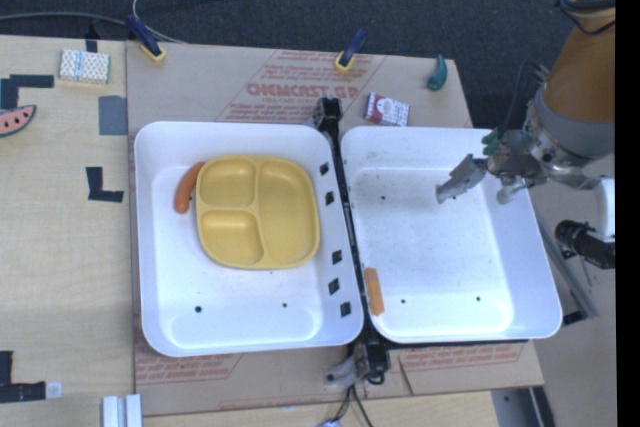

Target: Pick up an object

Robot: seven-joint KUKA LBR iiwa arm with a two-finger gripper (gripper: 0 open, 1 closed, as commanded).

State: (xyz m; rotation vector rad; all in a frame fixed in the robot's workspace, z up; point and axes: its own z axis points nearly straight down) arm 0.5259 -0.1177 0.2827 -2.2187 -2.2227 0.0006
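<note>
Gripper (480, 180) over right bin (520, 310) at 3 o'clock, fingers spread, holding nothing; orange carrot (373, 290) at that bin's 8 o'clock, second one (185, 187) half tucked behind yellow plate (258, 212), arm cropped right.

Two shallow white bins are sitting side by side on the surface, the left bin (160, 315) and the right bin (520, 305). One yellow divided plate (258, 212) with three compartments is lying in the left bin. Two orange sausage-shaped pieces are showing: one (185, 187) beside the plate, one (373, 291) at the right bin's left edge. One small red-and-white packet (385, 109) is lying behind the bins.
</note>
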